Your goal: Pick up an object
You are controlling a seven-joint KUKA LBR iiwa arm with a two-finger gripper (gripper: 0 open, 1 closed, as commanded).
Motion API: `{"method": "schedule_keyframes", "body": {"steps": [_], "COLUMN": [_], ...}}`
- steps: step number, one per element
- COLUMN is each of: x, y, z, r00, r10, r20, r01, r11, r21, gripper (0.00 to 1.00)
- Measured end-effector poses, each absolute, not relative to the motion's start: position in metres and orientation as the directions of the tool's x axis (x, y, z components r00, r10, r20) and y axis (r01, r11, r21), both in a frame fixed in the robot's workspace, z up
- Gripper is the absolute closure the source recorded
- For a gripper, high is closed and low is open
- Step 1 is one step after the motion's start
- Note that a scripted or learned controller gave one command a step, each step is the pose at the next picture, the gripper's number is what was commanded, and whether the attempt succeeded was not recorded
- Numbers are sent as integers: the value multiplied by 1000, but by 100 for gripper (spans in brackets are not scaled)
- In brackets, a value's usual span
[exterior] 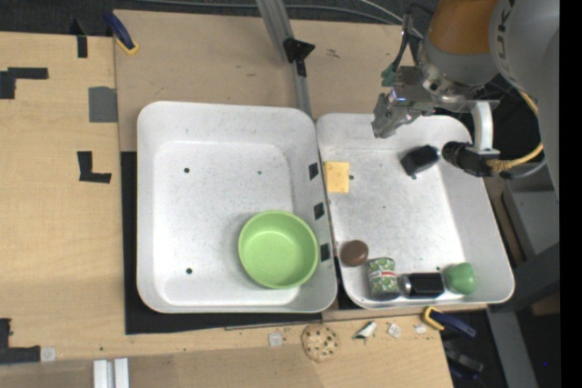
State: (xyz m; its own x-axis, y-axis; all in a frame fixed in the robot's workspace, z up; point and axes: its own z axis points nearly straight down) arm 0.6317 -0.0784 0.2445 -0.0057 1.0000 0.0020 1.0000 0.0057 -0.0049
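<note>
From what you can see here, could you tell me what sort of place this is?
Probably a robotics lab set up for grasping trials: a plywood bench with two white bins, an arm over them, and tape marks.

The arm [532, 9] bears part of a brand name at the far right; "KU" can be read. The can [381, 277] has a label too small to read.

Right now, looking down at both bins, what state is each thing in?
gripper: above the right bin's far edge, holding nothing I can see
green bowl: upright in the left bin, nothing inside
yellow block: flat in the right bin
brown disc: flat, near corner
can: on its side
green ball: against the near wall
</note>
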Motion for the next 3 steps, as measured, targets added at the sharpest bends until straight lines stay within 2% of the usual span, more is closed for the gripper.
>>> {"method": "schedule_keyframes", "body": {"steps": [2,3], "x": [641,636], "y": [32,84], "z": [248,229], "r00": [-6,-7], "r10": [1000,1000], "r20": [0,1], "r01": [1000,1000], "r11": [6,7], "r21": [-3,-9], "gripper": [100,100]}}
